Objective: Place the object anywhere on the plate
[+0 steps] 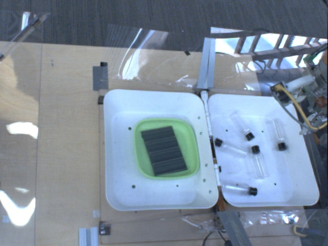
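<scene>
Vials (pixel 254 149), five, lie in my right bin (pixel 297 188); the green plate (pixel 190 137) carries a dark ribbed block (pixel 163 150). Nothing placed yet; gripper state: cannot tell.

Two white bins (pixel 154 99) (pixel 266 102). One green plate (pixel 190 143). One dark ribbed block (pixel 163 150) on plate. Five clear vials with black caps: (pixel 241 123), (pixel 279 133), (pixel 230 147), (pixel 259 163), (pixel 240 189).

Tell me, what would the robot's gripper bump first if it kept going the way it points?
Probably the right bin, near the clear vial closest to the gripper. The gripper sits at the picture's edge, so its aim and height are unclear.
</scene>
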Robot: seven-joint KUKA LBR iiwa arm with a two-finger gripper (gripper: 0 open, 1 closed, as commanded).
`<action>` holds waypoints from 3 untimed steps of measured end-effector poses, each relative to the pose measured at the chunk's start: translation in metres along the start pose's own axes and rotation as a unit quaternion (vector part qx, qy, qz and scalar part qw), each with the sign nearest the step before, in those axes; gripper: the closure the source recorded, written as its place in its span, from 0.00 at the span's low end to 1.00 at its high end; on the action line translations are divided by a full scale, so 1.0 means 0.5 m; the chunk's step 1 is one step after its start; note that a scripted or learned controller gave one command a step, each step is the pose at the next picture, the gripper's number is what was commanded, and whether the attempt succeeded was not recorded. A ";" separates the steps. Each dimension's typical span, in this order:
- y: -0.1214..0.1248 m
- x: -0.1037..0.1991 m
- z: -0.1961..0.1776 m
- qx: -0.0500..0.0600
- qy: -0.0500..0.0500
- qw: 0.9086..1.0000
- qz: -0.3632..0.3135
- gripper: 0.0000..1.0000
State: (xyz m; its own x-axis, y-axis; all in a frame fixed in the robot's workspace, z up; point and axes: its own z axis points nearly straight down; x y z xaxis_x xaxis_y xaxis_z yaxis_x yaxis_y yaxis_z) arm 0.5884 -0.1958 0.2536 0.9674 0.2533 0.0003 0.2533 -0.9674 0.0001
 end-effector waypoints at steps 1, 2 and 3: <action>-0.003 -0.084 0.004 0.000 0.001 1.000 0.026 0.00; -0.028 -0.181 -0.054 -0.001 0.002 1.000 0.026 0.00; -0.032 -0.198 0.010 0.000 0.001 1.000 0.025 0.00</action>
State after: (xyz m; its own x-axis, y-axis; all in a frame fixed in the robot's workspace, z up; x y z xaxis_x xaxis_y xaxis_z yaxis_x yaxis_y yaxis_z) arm 0.4884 -0.2053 0.2486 0.9790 0.2039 0.0028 0.2039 -0.9790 0.0006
